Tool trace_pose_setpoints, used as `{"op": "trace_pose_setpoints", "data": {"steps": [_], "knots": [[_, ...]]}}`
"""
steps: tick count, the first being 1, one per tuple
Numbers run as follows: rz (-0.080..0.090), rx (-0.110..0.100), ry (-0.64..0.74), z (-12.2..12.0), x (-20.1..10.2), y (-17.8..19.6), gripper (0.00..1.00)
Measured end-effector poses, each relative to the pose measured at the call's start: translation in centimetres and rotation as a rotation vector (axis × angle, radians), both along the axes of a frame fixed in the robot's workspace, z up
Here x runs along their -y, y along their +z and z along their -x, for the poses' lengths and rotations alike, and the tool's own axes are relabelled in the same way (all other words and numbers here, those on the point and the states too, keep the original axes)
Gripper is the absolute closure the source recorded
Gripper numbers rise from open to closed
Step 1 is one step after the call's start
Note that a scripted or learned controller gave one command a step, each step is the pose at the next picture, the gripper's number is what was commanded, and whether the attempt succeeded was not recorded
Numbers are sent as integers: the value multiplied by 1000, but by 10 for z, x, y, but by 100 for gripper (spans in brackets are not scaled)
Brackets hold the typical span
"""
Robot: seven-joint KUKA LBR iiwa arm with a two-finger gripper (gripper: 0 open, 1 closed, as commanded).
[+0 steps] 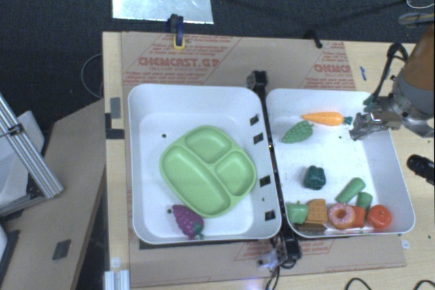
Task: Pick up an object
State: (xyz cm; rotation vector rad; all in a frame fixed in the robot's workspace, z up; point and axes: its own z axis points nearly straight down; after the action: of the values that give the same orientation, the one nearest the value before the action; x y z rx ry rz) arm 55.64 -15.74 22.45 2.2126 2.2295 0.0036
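My gripper (361, 125) hovers at three o'clock in the right bin (394, 166); whether it's spread, I cannot tell. The carrot (323, 119) lies just beside it, toward nine o'clock. I'd centre over it before descending.

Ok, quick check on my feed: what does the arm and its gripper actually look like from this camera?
The arm comes in from the right: a rounded grey body with an orange band above the wrist. The gripper at its tip is a small metallic grey-and-black assembly, with dark cabling looping near the wrist. No markings are legible on it from this view.
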Motion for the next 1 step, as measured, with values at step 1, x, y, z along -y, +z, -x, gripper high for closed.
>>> {"op": "trace_pose_setpoints", "data": {"steps": [1], "knots": [[-1,-2,2,6,-51,-10,100]]}}
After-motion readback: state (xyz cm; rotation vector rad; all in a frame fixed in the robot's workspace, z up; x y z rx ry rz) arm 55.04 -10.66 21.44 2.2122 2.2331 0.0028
